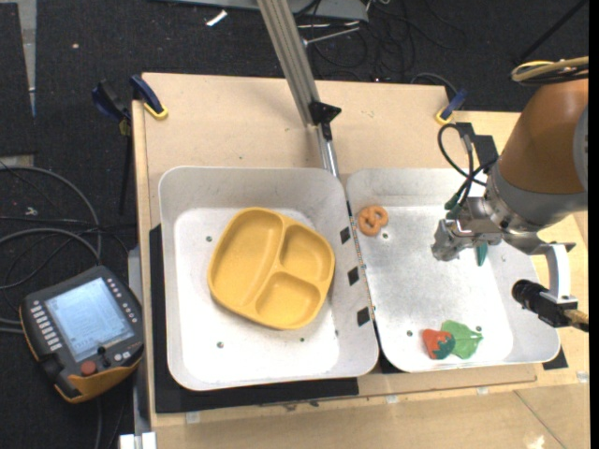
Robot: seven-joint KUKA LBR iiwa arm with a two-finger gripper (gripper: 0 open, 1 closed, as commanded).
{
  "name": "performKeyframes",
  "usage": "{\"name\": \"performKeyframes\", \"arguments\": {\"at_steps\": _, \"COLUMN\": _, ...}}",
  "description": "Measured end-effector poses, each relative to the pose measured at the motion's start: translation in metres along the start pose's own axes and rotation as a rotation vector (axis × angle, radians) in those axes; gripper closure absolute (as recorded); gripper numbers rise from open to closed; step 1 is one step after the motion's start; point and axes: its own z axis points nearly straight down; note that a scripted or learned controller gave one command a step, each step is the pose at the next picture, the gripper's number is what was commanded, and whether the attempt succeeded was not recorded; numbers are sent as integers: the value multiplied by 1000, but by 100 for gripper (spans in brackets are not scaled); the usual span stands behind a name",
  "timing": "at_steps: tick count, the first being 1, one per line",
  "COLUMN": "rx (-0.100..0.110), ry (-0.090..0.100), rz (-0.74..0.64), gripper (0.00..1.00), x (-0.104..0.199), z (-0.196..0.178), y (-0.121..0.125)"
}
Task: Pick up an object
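At the far left, off the bench, a teach pendant point(82, 330) with a lit screen lies on the dark floor among cables. The wooden bench point(234, 120) carries two shallow white bins side by side. The left bin point(187, 344) holds a yellow divided plate point(271, 267) with three compartments, lying flat near the bin's middle and tilted a little in plan. A slanted metal pole point(292, 50) runs down from the top of the view and ends above the seam between the bins. In the right bin point(412, 190), a small orange pretzel-shaped toy point(372, 219) lies near the upper left corner, just beside the dividing edge. Further right, at the bin's lower edge, a red and green toy point(451, 340), like a strawberry with a leaf, rests on the floor of the bin. The gripper point(459, 241) hangs above the right bin's upper right part, well apart from both toys; whether its fingers are spread or closed cannot be told, and nothing is seen between them. The grey arm with its orange band point(554, 138) comes in from the right.
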Motion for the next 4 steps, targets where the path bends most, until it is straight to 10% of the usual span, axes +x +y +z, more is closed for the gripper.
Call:
{"name": "performKeyframes", "arguments": {"at_steps": 1, "rx": 1, "ry": 0, "rz": 0, "gripper": 100, "x": 0, "z": -53, "y": 2}}
{"name": "performKeyframes", "arguments": {"at_steps": 4, "rx": 12, "ry": 3, "rz": -5, "gripper": 100, "x": 150, "z": -4, "y": 9}}
